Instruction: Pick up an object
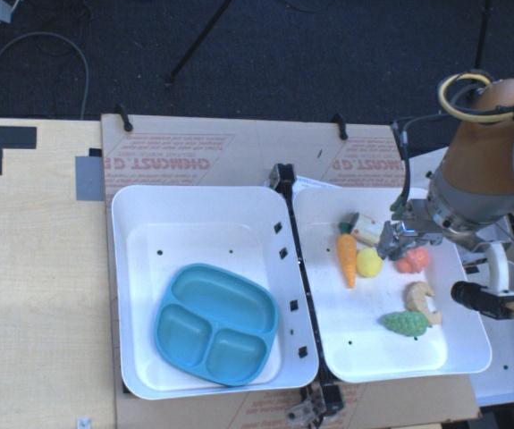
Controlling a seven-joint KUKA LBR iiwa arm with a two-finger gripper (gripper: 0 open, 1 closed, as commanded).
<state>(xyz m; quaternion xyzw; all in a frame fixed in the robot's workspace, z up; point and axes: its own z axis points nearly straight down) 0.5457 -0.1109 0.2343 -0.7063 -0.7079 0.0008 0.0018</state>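
Note:
In the right bin point(364, 365) lie several toy foods: an orange carrot point(348, 259), a yellow lemon point(369, 263), a red-pink piece point(413, 260), a tan curved piece point(422, 300), a green leafy piece point(406, 323) and a white and green piece point(362, 228). My gripper point(398, 237) hangs low over the bin's upper right part, between the lemon and the red-pink piece. Nothing shows between its fingers.
The left bin point(140, 231) holds a blue divided plate point(215, 323). A black clip bar point(294, 266) runs between the two bins. Brown cardboard point(212, 155) lies under both. The arm's grey body point(476, 168) looms over the right bin's far right edge.

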